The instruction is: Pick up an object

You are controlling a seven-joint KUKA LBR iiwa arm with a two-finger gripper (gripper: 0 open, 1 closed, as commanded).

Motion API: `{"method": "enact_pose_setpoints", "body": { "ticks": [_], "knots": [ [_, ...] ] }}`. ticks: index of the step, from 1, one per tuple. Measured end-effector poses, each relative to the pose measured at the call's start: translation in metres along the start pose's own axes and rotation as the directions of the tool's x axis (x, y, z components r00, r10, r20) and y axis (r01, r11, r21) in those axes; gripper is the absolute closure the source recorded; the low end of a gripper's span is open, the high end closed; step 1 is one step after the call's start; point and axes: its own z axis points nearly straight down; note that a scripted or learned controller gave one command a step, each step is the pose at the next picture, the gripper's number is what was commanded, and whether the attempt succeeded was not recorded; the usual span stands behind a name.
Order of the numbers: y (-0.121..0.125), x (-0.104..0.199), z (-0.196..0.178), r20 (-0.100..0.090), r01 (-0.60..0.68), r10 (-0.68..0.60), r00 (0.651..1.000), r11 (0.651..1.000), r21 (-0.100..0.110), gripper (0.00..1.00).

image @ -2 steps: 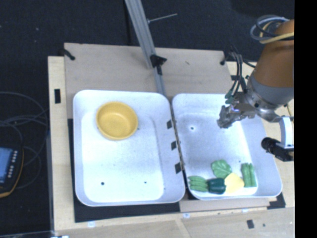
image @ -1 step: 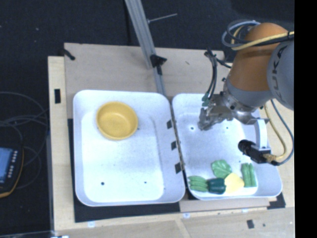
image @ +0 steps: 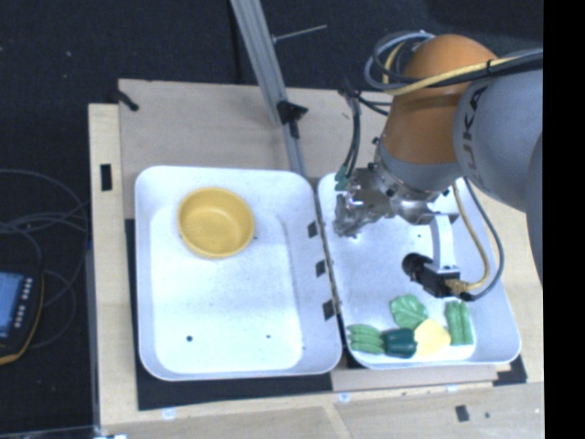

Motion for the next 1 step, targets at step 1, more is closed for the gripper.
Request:
{"method": "enact_pose_setpoints", "body": {
  "ticks": [1],
  "knots": [
    [0.0015, 0.0580, 0.0037, 0.000, 0.001, -0.001, 1.000, 1.000, 0.001, 1.00]
  ]
}}
